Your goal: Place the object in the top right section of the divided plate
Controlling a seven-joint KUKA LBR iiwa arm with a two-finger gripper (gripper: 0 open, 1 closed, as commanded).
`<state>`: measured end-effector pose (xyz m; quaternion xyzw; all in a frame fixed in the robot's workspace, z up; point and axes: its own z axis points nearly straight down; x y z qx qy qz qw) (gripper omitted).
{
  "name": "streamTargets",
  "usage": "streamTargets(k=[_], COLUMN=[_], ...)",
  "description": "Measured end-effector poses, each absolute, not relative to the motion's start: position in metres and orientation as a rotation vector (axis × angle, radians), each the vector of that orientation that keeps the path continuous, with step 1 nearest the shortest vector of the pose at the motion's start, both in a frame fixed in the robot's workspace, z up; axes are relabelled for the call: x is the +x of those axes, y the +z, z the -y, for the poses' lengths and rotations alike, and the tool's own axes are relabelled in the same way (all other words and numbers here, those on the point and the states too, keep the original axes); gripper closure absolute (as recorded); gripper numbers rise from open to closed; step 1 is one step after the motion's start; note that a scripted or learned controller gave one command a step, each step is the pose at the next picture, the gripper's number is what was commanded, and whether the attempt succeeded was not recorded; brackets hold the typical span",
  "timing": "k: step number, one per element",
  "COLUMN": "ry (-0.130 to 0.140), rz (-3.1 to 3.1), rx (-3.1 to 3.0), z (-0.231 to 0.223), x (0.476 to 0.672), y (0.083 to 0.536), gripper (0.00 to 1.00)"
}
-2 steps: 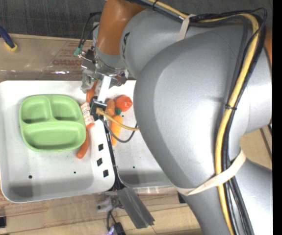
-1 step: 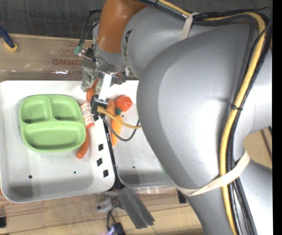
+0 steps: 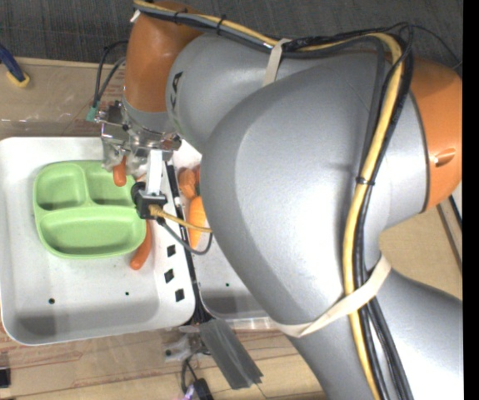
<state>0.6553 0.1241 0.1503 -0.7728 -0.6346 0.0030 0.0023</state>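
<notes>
A green divided plate point(image 3: 85, 232) lies in the left white bin point(image 3: 22, 307). It has two small sections at the top and one wide section below. My gripper point(image 3: 122, 163) hangs over the right rim of the plate's top right section, pointing down. A small orange object point(image 3: 120, 175) shows between its fingertips, just above that section's edge, and the fingers are shut on it. The arm's large grey body hides most of the right bin.
An orange carrot-like piece point(image 3: 141, 254) lies on the bin floor against the plate's lower right corner. More orange items point(image 3: 192, 198) sit by the divider point(image 3: 177, 282) between the bins. A blue and yellow tool point(image 3: 12, 65) lies on the bench at top left.
</notes>
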Motion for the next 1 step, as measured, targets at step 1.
streamTargets(k=[1], ry=[0.013], rz=[1.997], rx=[-2.418], z=[-0.1246], x=[0.6554], y=[0.1602], gripper=[1.0])
